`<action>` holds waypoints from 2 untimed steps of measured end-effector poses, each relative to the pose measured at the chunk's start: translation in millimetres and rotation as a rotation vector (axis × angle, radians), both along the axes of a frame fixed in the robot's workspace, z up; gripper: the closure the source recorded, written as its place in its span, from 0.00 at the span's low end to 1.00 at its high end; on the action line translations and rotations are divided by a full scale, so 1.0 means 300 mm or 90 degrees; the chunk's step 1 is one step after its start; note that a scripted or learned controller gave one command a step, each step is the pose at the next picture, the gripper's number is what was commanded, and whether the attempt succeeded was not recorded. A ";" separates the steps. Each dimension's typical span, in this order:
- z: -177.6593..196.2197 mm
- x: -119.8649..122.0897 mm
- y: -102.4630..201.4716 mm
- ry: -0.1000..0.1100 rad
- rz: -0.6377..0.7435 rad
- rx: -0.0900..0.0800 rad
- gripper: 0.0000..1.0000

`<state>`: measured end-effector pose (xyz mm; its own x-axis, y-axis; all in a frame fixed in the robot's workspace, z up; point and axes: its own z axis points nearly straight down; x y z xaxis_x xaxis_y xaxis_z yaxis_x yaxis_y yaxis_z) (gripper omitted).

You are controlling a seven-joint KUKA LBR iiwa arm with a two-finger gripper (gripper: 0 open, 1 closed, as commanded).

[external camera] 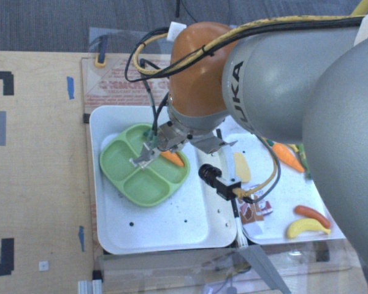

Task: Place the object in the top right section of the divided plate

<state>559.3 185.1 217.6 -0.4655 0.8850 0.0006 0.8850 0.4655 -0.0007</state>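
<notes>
Your arm (276,84) is reaching in from the right and leaning over the left bin (110,225), where the green divided plate (132,170) is lying. The pincer (148,154) is hanging over the plate's upper right part, its metal tips just above the dividers. You cannot tell from this angle whether it is released or clenched. A small orange carrot-like object (173,158) is sitting at the plate's right edge, just beside the pincer tips and partly under the wrist; whether anything is gripping it is unclear. In the right bin (288,236), a pale yellow piece (241,167), a larger carrot (286,155), a red sausage-shaped toy (313,215) and a yellow banana (306,227) are lying apart. Both bins are resting on the wooden tabletop (37,164).
</notes>
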 end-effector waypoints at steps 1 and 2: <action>-0.140 0.242 -0.029 -0.002 -0.167 0.000 0.00; -0.335 0.166 0.095 0.002 -0.393 -0.001 0.00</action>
